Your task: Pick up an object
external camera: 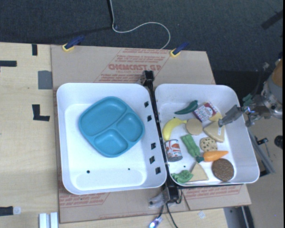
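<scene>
Dark blue carpet surrounds a pale bench [19,141] topped with a cardboard sheet [133,65], on which two shallow white bins sit side by side. From the right, the gripper [226,119] reaches over the right bin [242,160], one grey finger slanting down toward a beige wedge [213,132] of toy food; whether the jaws are released or clenched I cannot tell, and nothing shows between them. Just beside the wedge lie a tan rounded piece [194,127] and a red and white packet [204,111]. Further left are a yellow banana [171,127], a dark green pepper [186,108], a small can [173,149] and a green pod [191,146]. Nearer the front lie a spotted cookie [208,144], an orange carrot [214,155], a brown round patty [223,169] and a leafy green piece [182,176]. The left bin [71,175] holds a smooth blue divided plate [111,126].
</scene>
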Robot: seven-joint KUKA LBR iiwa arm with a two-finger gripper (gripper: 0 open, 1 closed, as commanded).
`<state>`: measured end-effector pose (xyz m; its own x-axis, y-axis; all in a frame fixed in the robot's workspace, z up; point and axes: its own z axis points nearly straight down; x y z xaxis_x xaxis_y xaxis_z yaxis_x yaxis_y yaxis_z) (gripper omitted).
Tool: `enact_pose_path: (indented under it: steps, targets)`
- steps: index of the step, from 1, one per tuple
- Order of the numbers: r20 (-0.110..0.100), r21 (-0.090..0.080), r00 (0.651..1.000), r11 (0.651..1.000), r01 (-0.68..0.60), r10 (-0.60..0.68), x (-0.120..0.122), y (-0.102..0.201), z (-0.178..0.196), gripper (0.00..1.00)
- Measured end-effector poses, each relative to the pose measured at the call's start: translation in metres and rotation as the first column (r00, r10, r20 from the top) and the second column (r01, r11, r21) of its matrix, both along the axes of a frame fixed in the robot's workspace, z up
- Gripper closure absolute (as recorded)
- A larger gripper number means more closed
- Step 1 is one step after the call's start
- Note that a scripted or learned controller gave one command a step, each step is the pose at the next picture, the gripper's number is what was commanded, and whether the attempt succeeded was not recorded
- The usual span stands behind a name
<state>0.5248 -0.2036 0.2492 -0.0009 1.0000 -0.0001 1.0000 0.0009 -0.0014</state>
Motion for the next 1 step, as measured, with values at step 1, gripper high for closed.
enact_pose_path:
  steps: [1]
  targets:
    - [0.008,0.001,1.0,1.0,-0.006,0.006,-0.0416,0.0649,0.0942,0.0]
